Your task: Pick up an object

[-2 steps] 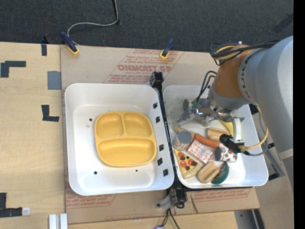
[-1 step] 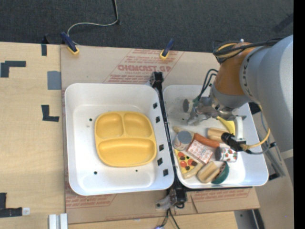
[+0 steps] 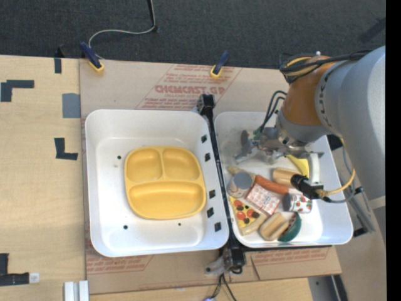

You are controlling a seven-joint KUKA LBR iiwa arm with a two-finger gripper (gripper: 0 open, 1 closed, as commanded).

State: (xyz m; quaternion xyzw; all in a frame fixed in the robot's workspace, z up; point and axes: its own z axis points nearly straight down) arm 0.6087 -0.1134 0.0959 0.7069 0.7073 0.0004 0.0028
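On the desk (image 3: 37, 187): two white bins side by side.
Left bin (image 3: 103, 168): yellow divided plate (image 3: 165, 182).
Right bin (image 3: 332, 227): toy food heaped at its front, pizza slice (image 3: 245, 215) among it.
Pincer (image 3: 249, 144): low over right bin's rear, spread wide, holding nothing.

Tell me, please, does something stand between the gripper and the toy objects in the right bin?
Nothing visible does. The gripper hangs over bare floor at the back of the right bin; the pile, nearest the small grey can and the carrot, lies just in front.
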